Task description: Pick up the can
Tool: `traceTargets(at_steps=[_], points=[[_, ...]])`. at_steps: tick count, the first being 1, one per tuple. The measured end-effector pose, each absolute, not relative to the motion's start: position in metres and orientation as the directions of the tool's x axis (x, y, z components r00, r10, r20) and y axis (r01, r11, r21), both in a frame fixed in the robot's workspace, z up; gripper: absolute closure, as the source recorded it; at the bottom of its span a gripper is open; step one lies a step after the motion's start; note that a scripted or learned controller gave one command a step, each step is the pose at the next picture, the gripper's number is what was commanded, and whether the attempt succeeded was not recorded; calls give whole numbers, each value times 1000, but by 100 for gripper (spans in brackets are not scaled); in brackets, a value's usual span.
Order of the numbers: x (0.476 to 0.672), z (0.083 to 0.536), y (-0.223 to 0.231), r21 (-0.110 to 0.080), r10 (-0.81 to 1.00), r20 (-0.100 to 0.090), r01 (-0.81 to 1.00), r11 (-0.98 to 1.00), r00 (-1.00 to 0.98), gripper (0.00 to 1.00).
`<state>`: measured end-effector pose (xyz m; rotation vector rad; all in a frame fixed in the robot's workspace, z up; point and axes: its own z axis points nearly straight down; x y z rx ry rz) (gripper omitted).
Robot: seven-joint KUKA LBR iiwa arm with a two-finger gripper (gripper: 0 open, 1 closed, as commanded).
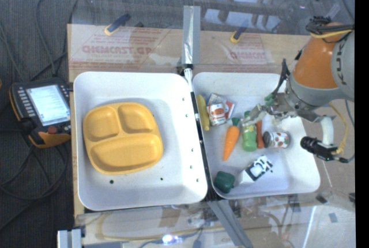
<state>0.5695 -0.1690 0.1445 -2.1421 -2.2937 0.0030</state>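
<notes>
1. Nearest the camera, a dark green lump (225, 181) lies at the front wall of the right bin (300, 183), nearer than the can and well to its left.
2. A black-and-white patterned piece (258, 169) sits just nearer than the can and slightly left of it, apart from it.
3. The can (277, 139), red and white, lies on its side on the right bin's floor, towards the right of the clutter, with nothing gripping it.
4. Just left of the can stands a thin reddish-orange piece (259, 132), then a green item (249, 138), then a carrot (230, 142) lying at a slant.
5. The gripper (259, 113) hangs just beyond the can and a little to its left, above the green item; whether it is spread or pressed together cannot be told, and nothing is seen in it.
6. Farther than the can and well left of it lie a crumpled red-and-white packet (219, 109) and a yellow stick-like thing (201, 111) along the bin's left wall.
7. Far left of the can, the left bin (115, 82) holds a yellow divided plate (122, 137).
8. The arm (320, 68), orange-banded, rises beyond the can and to its right.
</notes>
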Motion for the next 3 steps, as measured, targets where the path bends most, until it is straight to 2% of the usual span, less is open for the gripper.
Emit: traceTargets(at_steps=[1,2,3], points=[[539,179,-223,-1,998,-1,998,67,-67,0],[537,98,-216,4,991,7,991,133,-133,0],[525,90,-163,14,995,-6,994,-104,104,0]])
